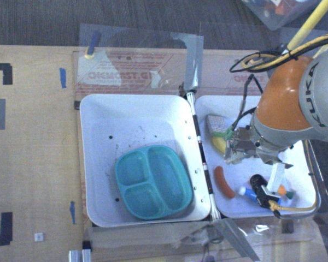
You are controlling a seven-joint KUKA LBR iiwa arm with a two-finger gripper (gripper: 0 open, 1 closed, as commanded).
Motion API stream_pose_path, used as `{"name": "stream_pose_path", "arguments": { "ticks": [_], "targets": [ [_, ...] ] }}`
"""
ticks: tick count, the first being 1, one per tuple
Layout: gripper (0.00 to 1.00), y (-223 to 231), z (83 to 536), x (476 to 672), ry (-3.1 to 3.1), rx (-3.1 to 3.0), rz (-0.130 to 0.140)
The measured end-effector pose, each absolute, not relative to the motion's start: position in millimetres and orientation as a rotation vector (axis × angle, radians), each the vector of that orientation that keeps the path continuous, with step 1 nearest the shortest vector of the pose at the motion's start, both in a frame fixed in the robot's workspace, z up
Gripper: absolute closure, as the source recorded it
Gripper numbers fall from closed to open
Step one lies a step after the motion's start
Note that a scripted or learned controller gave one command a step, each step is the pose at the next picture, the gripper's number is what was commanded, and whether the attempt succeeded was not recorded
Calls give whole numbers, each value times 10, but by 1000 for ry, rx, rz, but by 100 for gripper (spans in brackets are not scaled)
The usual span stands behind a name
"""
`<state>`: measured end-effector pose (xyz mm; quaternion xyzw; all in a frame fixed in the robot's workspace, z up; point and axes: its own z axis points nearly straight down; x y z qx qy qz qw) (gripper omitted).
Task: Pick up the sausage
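The grey arm (298,108) enters from three o'clock, its orange band bulging over the right bin (300,201), wrist bent downward toward the bin floor. The pincer (236,150) hangs low near the bin's left wall; whether it is wide or narrow I cannot tell. The sausage (224,181) lies on the bin floor at about six o'clock from the pincer, apart from it, slanted. A yellow item (219,143) sits at nine o'clock of the pincer. The left bin (98,113) holds a teal divided tray (153,182). Both bins rest on the desk (33,162).
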<state>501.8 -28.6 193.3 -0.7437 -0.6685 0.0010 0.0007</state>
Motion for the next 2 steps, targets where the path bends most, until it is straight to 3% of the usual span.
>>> {"name": "stream_pose_path", "arguments": {
  "ticks": [1, 2],
  "targets": [
    [100, 205, 1835, 4786, -1845, -2537, 6],
    [100, -402, 2111, 5523, -1832, -2552, 1]
  ]
}}
